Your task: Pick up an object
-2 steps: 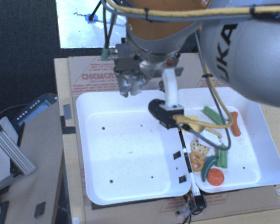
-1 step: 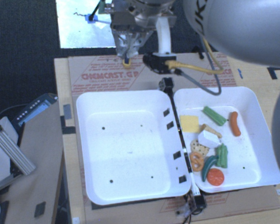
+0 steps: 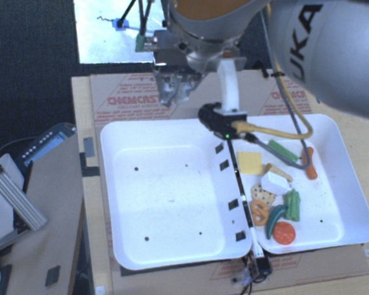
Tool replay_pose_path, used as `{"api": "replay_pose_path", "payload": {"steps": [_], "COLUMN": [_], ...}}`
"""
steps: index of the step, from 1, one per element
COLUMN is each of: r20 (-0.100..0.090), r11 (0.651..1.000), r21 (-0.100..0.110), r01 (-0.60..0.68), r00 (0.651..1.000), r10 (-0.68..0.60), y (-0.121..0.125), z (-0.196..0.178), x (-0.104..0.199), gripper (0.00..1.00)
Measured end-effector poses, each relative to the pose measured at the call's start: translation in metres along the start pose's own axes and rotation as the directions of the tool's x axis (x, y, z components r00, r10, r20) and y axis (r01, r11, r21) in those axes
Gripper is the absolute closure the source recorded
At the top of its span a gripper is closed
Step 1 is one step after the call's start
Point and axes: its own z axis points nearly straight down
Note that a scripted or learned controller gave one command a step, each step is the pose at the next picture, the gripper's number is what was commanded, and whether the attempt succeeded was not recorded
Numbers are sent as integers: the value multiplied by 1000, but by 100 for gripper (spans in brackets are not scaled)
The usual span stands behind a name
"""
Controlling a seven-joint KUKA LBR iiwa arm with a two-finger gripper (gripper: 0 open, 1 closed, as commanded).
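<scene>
Nothing is picked up yet, as far as the view shows. The small things all lie in the right bin: a yellow block, a white block, a pretzel, a green piece, a dark green pepper, a red tomato, and an orange carrot beside a green-handled tool-like item near the back. They cluster toward the bin's left half, close to the divider between the bins. The left bin has bare floor with a few dark dots.

The tool hangs at the back, above the far rim of the left bin and over the brown tabletop board with red lettering. It is well apart from the pile of things in the right bin and, by its look, raised rather than down in a bin. Its metal end is blurred and small; I cannot tell how wide it stands, and nothing shows in it.

So the whole task is left, by my judgement: the arm must choose a thing, carry the tool over the right bin, descend, close and lift. The tomato and yellow block sit a little clearer of their neighbours; the pretzel, white block and green pieces touch or overlap, so a grasp there may catch two or slip.
</scene>
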Motion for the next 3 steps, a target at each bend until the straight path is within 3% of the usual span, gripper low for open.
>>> {"api": "replay_pose_path", "payload": {"steps": [1, 2, 3], "r20": [1, 0, 6], "r11": [1000, 1000, 1000], "r21": [-11, -3, 5], "r01": [-10, -3, -14], "r00": [1000, 1000, 1000], "r10": [10, 3, 14], "y": [101, 74, 111], "z": [-28, -43, 48], "x": [-27, -25, -103], "gripper": [100, 100, 100]}}
